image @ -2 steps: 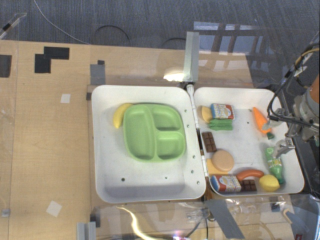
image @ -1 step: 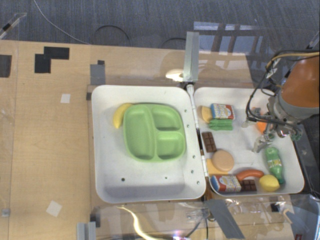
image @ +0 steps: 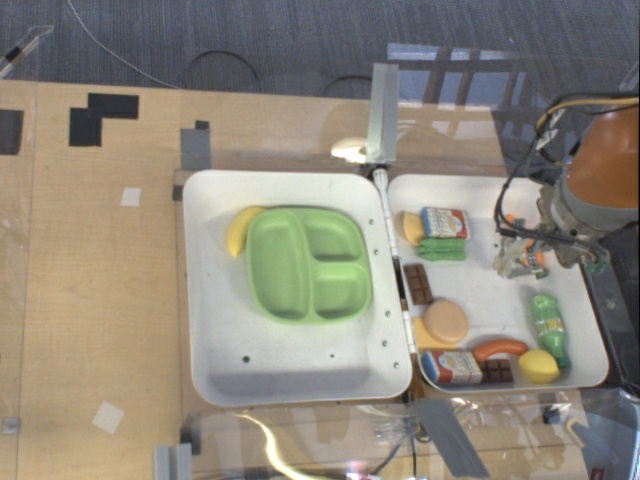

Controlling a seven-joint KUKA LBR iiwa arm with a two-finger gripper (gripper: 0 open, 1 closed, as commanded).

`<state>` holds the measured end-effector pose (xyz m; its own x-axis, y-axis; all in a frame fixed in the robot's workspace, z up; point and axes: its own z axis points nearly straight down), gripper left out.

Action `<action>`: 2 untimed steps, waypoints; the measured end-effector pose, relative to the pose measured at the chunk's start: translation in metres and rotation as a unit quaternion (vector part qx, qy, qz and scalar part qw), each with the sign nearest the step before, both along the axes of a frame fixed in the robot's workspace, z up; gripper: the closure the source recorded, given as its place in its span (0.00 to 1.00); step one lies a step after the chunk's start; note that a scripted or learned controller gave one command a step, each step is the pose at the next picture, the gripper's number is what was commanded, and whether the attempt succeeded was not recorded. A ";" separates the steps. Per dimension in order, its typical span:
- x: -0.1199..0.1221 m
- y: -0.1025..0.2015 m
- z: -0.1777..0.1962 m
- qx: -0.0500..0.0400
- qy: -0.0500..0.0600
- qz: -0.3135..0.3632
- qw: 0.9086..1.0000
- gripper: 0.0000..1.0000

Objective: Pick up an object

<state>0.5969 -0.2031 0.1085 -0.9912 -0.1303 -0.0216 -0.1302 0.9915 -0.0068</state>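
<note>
Starting at the left of the frame, I see the left bin (image: pixel 215 368) with a green divided plate (image: pixel 305 263) lying in its upper middle. A yellow banana (image: pixel 238 230) pokes out from under the plate's upper-left edge, touching it.

Moving right, the right bin (image: pixel 480 280) holds the rest. Near its upper left I see a yellow piece (image: pixel 411 228) just beside a colourful packet (image: pixel 444 224) that rests on a green slab (image: pixel 441 250). Below those lie a brown chocolate bar (image: pixel 417 283) and a tan round bun (image: pixel 445 321). Along the bottom edge sit a second packet (image: pixel 456 368), a red sausage (image: pixel 499 349) and a yellow lemon (image: pixel 539 366), with a green bottle (image: pixel 548 328) above the lemon.

At the right edge, my gripper (image: pixel 520 258) hangs over the bin's upper right, above the bottle. I cannot tell whether it is open or closed.
</note>
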 end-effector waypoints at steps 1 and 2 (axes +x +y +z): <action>0.052 -0.002 0.096 -0.001 0.002 0.085 0.996 1.00; 0.027 -0.003 -0.008 -0.003 0.004 0.176 0.984 1.00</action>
